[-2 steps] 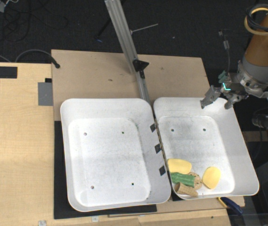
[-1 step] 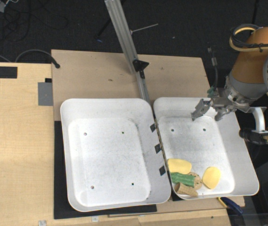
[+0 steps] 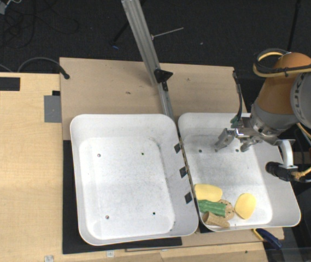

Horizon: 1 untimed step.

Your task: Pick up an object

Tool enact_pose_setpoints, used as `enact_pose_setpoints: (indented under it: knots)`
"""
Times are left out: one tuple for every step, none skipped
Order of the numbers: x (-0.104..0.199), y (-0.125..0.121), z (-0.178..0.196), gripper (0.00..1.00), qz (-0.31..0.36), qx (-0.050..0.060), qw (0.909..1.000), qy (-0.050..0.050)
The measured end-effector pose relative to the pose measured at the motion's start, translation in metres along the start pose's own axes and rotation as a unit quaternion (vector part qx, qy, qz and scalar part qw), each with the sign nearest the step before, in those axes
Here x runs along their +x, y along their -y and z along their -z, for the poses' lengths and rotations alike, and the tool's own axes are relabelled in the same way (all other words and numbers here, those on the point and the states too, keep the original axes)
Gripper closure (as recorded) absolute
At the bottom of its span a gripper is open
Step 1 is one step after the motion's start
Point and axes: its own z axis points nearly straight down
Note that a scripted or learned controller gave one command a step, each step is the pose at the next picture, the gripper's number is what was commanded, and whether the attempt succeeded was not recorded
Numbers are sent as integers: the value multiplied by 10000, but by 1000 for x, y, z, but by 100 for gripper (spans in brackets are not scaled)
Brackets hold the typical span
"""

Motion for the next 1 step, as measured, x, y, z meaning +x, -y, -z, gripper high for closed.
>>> enact_pose_setpoints:
  knots:
    - [1,-1,-49,0,-4,-40,10000,11]
